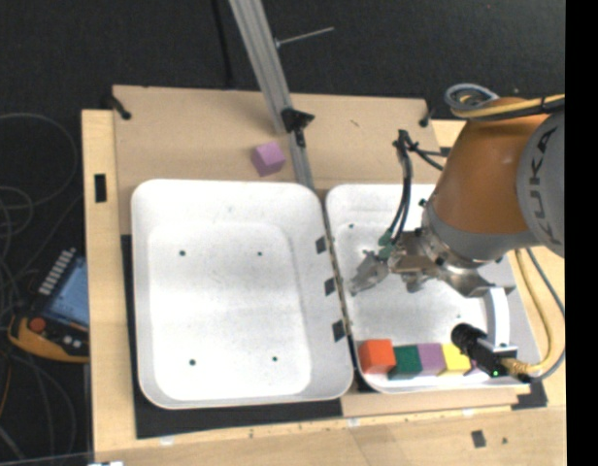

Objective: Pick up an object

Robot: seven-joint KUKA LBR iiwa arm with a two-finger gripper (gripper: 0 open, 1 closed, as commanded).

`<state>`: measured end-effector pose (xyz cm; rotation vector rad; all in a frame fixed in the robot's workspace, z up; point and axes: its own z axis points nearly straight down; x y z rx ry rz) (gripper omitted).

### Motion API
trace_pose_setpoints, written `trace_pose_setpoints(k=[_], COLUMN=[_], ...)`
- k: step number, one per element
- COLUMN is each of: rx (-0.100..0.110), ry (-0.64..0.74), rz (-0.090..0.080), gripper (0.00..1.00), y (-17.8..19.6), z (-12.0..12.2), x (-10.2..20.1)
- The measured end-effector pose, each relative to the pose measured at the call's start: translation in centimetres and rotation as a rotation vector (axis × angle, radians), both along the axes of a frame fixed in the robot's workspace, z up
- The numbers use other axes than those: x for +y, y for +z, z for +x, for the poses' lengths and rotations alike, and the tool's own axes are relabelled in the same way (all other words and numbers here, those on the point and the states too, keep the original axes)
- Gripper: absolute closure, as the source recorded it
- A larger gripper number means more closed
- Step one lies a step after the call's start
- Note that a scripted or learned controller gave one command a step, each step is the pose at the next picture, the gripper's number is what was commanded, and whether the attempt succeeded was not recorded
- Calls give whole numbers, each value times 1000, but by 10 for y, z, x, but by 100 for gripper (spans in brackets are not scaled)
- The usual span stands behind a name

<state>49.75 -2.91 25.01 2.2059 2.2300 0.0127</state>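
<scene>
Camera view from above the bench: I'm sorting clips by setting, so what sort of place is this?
Probably a robotics lab set up for grasping trials. A wooden bench bears two white bins, coloured blocks line the right bin's near edge, and loose cables and a handheld control pendant lie on the dark floor.

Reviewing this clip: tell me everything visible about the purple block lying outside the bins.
The purple block is a small, pale violet cube with matte, plain faces and no markings that can be made out. It sits on the bare tan bench board, beyond the far rim of the left bin, close to the slanted metal rail but apart from it. It rests flat on one face, turned slightly askew to the bench edge. Only the board touches it; the pincer is over the right bin, far away.
</scene>
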Motion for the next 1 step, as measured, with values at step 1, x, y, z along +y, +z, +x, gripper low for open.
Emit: trace_pose_setpoints(k=[1], rx=[9], ry=[-2], rz=[-1], gripper=[0], y=[-10], z=[-13], x=[60])
